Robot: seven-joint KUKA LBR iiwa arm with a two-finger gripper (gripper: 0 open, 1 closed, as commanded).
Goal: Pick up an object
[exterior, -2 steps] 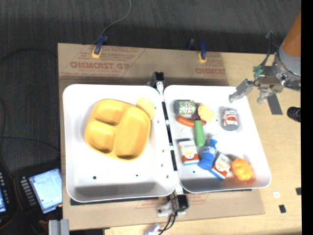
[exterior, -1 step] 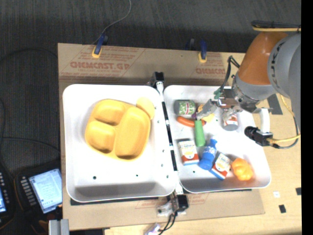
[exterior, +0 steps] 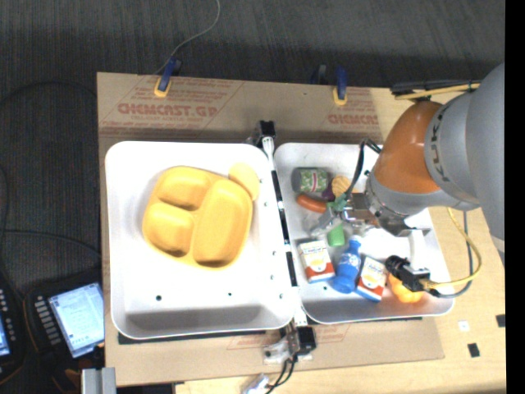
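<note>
My gripper (exterior: 345, 210) reaches down into the right bin (exterior: 426, 245), under the orange wrist band (exterior: 410, 150). It hangs among several small items. A green piece (exterior: 335, 237) lies just below it and a red-orange piece (exterior: 310, 202) just to its left. A grey-green pouch (exterior: 312, 179) and a purple bit (exterior: 340, 185) sit toward the bin's back. Toward the front lie a blue bottle (exterior: 349, 269), two small red-and-white cartons (exterior: 316, 261) (exterior: 373, 276) and an orange object (exterior: 408, 291). Nothing is visibly held.
The left bin (exterior: 131, 302) holds a large yellow compartment tray (exterior: 197, 216) with a pale yellow round piece (exterior: 244, 179) at its back right. A rail with black fittings (exterior: 279, 212) divides the bins. The grey arm (exterior: 480, 138) covers the right bin's back right corner.
</note>
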